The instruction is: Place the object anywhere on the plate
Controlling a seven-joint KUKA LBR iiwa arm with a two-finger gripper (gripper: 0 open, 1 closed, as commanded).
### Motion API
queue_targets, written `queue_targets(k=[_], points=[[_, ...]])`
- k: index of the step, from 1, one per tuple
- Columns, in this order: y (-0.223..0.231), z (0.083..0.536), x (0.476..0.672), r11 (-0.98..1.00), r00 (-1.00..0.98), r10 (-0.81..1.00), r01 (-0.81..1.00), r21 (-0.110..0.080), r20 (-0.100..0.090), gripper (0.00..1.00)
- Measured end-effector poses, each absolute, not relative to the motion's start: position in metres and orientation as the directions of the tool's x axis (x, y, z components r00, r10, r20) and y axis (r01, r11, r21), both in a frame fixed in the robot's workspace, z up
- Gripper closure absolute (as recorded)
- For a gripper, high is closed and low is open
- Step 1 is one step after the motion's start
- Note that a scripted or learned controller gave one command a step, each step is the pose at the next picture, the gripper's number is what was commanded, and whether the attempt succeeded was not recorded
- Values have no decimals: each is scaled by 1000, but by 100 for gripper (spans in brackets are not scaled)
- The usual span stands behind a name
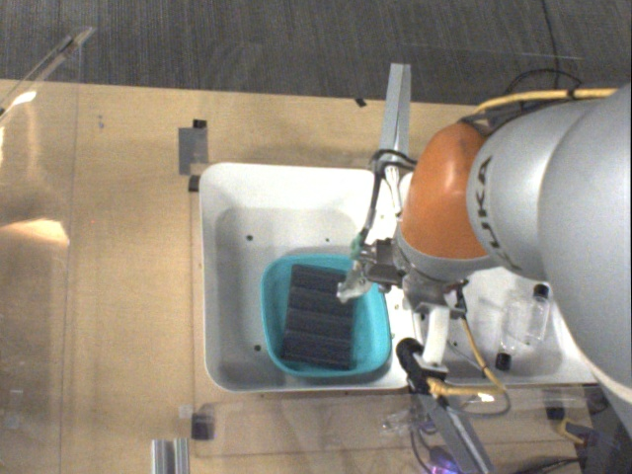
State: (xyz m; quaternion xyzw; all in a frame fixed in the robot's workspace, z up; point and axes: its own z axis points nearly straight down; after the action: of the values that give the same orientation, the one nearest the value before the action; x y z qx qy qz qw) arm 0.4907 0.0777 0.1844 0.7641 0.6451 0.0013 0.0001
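On the teal plate (375, 339) in the left bin (222, 294) lies a dark ribbed object (318, 316). Just above its right edge hangs the gripper (354, 282), perhaps touching it; whether its jaws are wide or closed, I cannot tell. Behind rises the grey arm (533, 196).
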Motion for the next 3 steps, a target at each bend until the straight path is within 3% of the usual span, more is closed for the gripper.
queue_targets(k=[1, 2, 3], points=[[4, 359, 489, -373, 373, 928, 928, 11, 4, 0], [-73, 437, 489, -405, 405, 915, 914, 13, 3, 0], [-148, 436, 489, -401, 401, 916, 916, 11, 0, 0]])
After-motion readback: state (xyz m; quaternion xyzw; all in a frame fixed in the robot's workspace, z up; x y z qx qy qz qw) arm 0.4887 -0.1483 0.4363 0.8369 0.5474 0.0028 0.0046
